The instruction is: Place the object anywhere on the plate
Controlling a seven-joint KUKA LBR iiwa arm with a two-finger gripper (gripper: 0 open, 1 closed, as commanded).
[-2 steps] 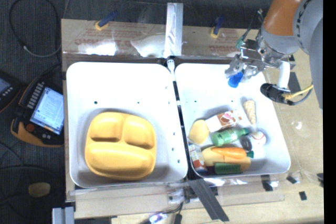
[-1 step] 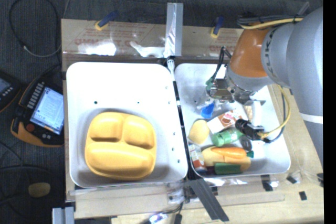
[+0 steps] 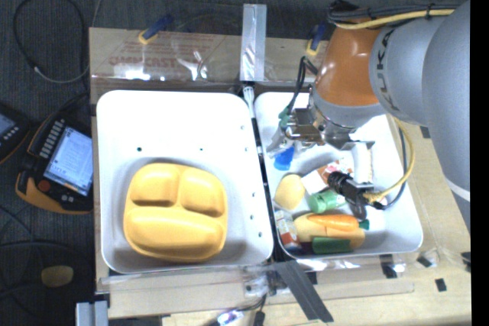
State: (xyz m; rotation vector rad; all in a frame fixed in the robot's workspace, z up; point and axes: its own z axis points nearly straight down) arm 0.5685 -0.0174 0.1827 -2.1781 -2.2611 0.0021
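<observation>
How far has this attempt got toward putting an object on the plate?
Nothing looks delivered yet: the yellow divided plate in the left white bin carries no object. The gripper is down in the right white bin, above a small blue piece; whether it holds anything cannot be told. The orange carrot toy and pale yellow round toy lie there. Pickup, transfer and release remain.

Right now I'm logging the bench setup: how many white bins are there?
2. The left bin holds the yellow plate; the right bin holds a pile of small toys, under the arm.
</observation>
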